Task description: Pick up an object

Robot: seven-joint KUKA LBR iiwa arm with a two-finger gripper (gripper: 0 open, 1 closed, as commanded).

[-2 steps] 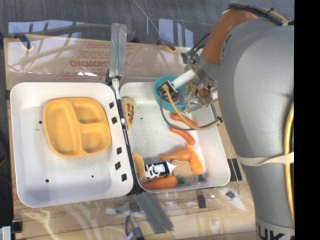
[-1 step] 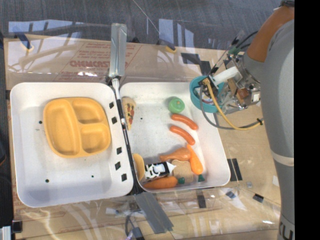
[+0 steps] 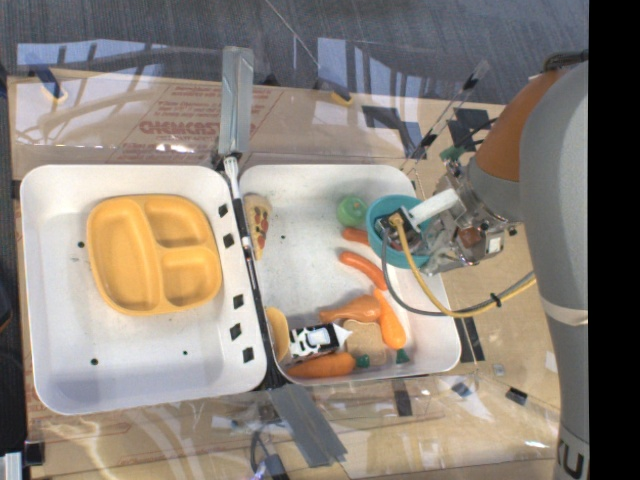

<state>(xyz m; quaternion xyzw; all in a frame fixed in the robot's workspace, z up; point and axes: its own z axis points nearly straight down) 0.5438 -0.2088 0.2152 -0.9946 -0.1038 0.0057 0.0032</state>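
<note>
counter [image 3: 120, 118] under two white bins side by side. left bin [image 3: 60, 368] with a yellow tray [image 3: 152, 251] lying flat, three compartments. right bin [image 3: 310, 193] full of toy food toward its near and right sides. grey arm [image 3: 560, 268] in from the right. hand [image 3: 415, 236] over the right rim, at a teal cup [image 3: 385, 213]; grip state impossible to tell. orange carrots [image 3: 362, 265] just left, a green piece [image 3: 351, 209] beside the cup.

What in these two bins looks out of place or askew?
A pizza slice toy leans up against the right bin's left wall instead of lying flat. Most other toys crowd the near right corner. The yellow divided plate lies flat in the left bin.
</note>
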